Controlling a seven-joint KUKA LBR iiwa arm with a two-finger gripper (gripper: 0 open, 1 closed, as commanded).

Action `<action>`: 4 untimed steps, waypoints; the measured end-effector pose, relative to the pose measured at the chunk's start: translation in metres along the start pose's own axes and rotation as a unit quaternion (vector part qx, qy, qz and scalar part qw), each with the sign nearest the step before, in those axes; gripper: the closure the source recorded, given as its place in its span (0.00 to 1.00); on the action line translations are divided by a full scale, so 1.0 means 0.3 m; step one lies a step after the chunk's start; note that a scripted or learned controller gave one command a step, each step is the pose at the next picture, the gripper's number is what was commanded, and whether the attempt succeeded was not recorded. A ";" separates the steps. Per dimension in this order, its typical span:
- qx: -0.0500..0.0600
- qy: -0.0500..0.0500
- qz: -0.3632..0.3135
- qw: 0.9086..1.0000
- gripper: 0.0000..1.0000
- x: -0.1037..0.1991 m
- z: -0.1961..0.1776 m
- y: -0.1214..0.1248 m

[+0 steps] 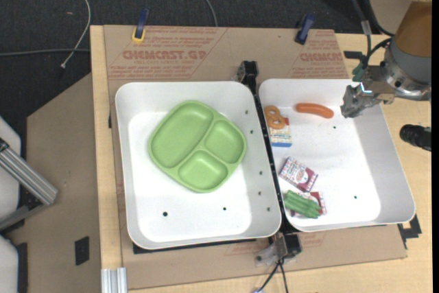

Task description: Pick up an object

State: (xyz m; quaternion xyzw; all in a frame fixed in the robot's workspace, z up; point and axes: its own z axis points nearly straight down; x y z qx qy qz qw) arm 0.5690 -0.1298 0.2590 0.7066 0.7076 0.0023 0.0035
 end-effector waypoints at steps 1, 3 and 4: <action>0.002 0.002 -0.002 1.000 1.00 0.161 -0.014 0.009; 0.003 0.002 -0.003 1.000 1.00 0.527 -0.020 0.088; 0.006 0.002 -0.002 1.000 1.00 0.699 0.050 0.103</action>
